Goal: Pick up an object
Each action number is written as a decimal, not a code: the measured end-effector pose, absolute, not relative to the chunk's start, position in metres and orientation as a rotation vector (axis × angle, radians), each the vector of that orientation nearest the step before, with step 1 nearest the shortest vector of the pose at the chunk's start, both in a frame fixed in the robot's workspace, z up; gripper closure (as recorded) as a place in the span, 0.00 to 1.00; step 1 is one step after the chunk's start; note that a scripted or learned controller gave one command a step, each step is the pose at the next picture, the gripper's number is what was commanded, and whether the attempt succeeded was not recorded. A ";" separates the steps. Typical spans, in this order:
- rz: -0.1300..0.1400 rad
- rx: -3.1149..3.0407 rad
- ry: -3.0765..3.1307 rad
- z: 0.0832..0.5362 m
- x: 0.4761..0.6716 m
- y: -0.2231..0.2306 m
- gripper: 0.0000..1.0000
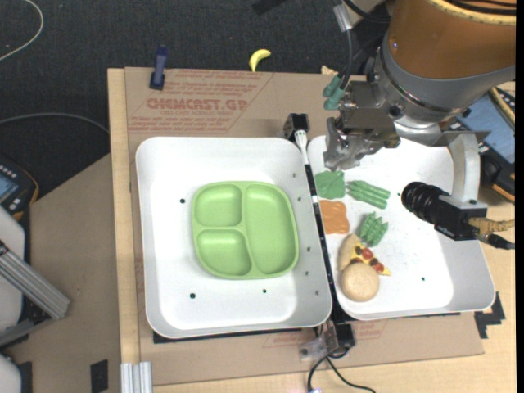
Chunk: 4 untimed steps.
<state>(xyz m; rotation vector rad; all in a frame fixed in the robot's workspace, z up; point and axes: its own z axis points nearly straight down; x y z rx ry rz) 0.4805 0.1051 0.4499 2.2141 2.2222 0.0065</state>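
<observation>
Nearest in the camera view, a round tan bun (359, 282) and a toy pizza slice (366, 257) are seen low in the right bin (426, 289), with an orange piece (334, 217) and green toy vegetables (370, 193) above them. A green divided plate (244, 228) is seen in the left bin (164, 219). Farther back, the gripper (342, 159) is poised just above a flat green piece (331, 184). Whether it is spread or closed cannot be told. Nothing is judged lifted yet; the grasp and raise remain to be done.
</observation>
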 end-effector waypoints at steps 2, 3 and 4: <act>-0.024 2.227 2.229 0.308 0.477 0.134 1.00; 0.030 2.214 2.214 0.511 0.480 0.112 1.00; -0.013 2.230 2.219 0.417 0.479 0.081 1.00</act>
